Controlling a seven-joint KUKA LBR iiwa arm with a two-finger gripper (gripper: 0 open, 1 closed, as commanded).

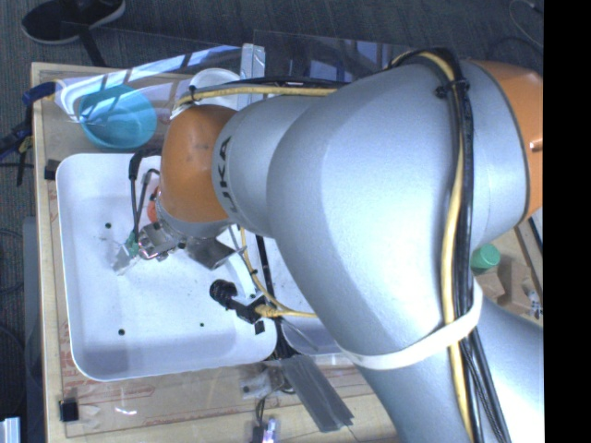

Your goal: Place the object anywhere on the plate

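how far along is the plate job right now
Done: nothing visibly placed yet. In hand: the gripper is low in the left white bin, its tip by something small and pale that I can't identify or confirm as gripped. A blue bowl sits beyond the bin. Left: securing the object and setting it on a plate; the arm blocks the right bin.

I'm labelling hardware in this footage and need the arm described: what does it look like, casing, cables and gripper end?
The arm has smooth, rounded grey casing with an orange band above the wrist. A yellow cable and black cables run along the outside, bound by a white strap. The gripper end is small, metallic and pale, with thin black wires nearby.
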